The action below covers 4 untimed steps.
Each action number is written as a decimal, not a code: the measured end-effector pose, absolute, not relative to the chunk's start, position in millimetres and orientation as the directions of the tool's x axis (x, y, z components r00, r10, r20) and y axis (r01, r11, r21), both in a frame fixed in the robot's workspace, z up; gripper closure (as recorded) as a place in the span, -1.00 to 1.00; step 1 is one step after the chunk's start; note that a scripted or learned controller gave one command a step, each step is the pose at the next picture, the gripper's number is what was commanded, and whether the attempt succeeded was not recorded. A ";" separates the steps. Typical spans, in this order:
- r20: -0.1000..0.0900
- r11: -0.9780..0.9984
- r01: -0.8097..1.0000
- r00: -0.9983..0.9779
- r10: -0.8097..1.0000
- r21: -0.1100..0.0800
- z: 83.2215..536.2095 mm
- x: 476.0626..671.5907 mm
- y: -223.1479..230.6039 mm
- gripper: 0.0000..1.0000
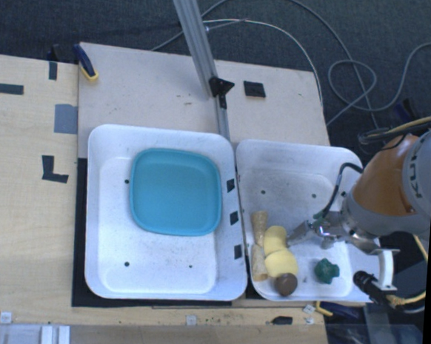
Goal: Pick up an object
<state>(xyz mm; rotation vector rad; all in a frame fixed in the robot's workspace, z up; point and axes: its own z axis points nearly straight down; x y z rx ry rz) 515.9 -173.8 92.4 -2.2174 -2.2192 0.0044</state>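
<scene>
The right bin (286, 169) holds several small things in its near half. A pale yellow piece (273, 239) lies beside a yellow rounded piece (281, 263), with a brown ball (286, 284) touching it below. A tan stick (258, 241) lies along the bin's left wall. A dark green object (326, 270) sits alone near the front right. My gripper (314, 237) hangs low over the bin, just right of the pale yellow piece and above the green object. It stands open, with nothing between its fingers.
A square blue plate (175, 192) lies in the left bin (105, 255). A grey metal pole (203, 48) slants over the bench behind the bins. Cables lie on the dark floor at the back right.
</scene>
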 end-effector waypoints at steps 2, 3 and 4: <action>-0.001 0.000 1.000 0.000 1.000 0.003 150.5 509.7 -176.2 1.00; -0.001 0.001 1.000 -0.001 1.000 0.004 206.6 519.6 -174.3 1.00; -0.001 0.001 1.000 -0.001 1.000 0.004 258.0 520.4 -174.2 1.00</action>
